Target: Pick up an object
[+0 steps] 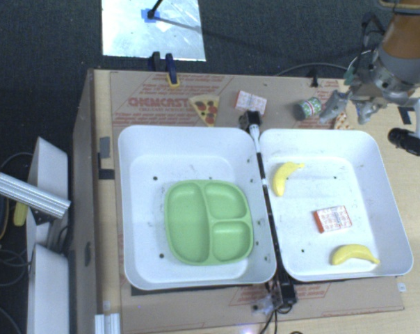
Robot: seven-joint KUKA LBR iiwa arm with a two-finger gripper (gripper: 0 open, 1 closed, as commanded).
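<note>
The right bin [377, 158] holds a yellow banana [285, 176] near its left wall, a small red and white packet [333, 218] in the middle, and a second banana [353, 255] near the front edge. My gripper [349, 110] hangs above the bench just beyond the right bin's far rim, at the upper right. Its two fingers [331, 108] stand apart with nothing between them. The left bin [137, 152] holds a green divided plate [208, 221].
On the cardboard behind the bins lie a toy pizza slice [206, 108], a small white card [251, 101] and a small can [309, 107] close to my gripper. A grey metal bar [29, 192] lies at the far left.
</note>
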